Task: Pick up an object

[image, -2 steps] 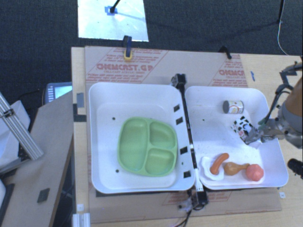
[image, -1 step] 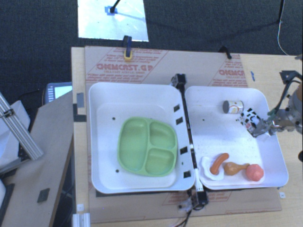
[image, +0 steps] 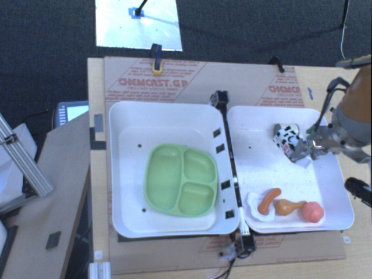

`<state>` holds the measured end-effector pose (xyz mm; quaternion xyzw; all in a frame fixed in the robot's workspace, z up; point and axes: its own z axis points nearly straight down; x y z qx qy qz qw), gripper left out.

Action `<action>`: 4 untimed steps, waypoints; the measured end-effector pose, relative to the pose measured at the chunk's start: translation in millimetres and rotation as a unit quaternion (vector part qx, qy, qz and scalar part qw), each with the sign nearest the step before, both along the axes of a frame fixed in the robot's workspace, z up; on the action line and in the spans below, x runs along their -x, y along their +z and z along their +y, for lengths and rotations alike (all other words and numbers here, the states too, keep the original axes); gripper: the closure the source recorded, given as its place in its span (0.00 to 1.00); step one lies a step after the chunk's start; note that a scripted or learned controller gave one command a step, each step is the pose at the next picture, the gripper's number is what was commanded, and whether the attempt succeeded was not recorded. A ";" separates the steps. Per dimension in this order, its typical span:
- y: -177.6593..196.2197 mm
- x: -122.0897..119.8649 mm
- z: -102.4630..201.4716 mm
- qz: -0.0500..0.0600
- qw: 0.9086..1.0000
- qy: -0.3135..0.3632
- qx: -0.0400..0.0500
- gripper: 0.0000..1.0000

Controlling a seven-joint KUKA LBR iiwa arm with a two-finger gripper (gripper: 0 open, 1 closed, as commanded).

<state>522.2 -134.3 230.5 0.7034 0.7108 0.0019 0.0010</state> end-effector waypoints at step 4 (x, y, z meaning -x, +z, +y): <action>-10.1 -39.8 205.0 0.001 1.000 0.001 -0.001 1.00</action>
